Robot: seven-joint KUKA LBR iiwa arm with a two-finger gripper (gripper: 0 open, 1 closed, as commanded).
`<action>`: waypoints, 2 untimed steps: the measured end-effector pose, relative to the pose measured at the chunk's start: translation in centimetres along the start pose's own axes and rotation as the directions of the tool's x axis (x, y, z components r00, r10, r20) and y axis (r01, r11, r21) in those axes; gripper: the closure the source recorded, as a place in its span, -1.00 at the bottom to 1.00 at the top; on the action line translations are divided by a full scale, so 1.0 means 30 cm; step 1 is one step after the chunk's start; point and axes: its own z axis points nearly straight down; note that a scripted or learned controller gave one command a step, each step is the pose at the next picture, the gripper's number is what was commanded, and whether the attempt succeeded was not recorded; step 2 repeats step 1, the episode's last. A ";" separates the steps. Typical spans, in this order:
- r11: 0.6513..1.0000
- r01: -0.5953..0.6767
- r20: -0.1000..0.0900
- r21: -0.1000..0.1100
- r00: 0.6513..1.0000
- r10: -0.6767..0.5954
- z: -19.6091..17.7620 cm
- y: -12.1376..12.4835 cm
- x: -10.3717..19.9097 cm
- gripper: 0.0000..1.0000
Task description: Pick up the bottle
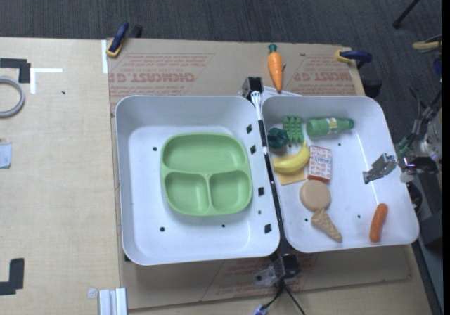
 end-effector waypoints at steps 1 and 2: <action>1.000 0.001 0.001 -0.001 1.000 -0.001 -0.031 0.002 -0.001 1.00; 1.000 0.001 0.001 -0.001 1.000 -0.001 -0.031 0.002 -0.001 1.00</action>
